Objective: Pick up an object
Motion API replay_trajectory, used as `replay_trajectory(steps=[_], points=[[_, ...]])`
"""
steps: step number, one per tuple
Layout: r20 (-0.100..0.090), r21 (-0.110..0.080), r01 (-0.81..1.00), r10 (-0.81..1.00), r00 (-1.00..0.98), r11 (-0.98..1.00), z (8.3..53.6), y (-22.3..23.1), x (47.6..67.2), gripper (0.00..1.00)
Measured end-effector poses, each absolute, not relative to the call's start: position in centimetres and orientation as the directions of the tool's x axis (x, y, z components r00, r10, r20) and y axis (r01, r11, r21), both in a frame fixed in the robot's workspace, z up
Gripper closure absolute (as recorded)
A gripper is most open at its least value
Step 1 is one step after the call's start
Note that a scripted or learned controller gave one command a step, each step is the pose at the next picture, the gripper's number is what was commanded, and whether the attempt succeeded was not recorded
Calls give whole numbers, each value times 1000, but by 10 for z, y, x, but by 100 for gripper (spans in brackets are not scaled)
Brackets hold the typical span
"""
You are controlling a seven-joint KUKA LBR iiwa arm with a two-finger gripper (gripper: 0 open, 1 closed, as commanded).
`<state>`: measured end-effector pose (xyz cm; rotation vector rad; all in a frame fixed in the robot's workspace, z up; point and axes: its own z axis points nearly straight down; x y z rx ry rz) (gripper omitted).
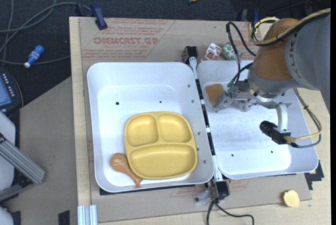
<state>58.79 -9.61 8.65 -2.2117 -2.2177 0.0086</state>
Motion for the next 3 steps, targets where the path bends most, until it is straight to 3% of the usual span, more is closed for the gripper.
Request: replay_trajectory(steps=[1,2,3], points=[[-2,8,1000,1000,-4,4,85,-105,670,0],[0,-1,1000,1000,1,-1,86,-91,644,0],[1,0,1000,1000,1,-1,86,-99,642,0]])
